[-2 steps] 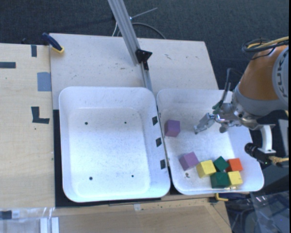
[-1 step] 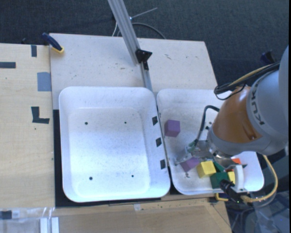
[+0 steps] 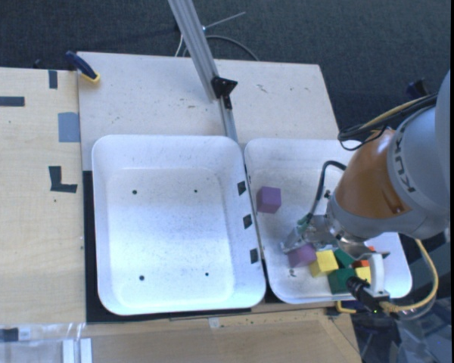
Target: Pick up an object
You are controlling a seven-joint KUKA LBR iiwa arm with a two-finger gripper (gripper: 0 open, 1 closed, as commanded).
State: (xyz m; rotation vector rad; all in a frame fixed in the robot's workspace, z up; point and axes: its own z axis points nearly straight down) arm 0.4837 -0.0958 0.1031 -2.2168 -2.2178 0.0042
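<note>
In the right bin [image 3: 287, 157] a purple cube [image 3: 268, 199] lies alone near the bin's left wall. Lower down, a cluster of small blocks sits near the front: a mauve block [image 3: 301, 255], a yellow block [image 3: 327, 262], a green block [image 3: 340, 280] and another yellow piece [image 3: 362, 274]. My gripper [image 3: 301, 238] reaches down from the grey and orange arm [image 3: 371, 184] and hangs right over the mauve block, at the left edge of the cluster. The wrist hides part of the cluster.
The left bin [image 3: 170, 221] lies beside the right one, their walls meeting at a ridge with black clips [image 3: 247, 220]. A metal pole [image 3: 197, 40] slants across the bench behind the bins. A blue and yellow tool [image 3: 83, 66] lies at the back left.
</note>
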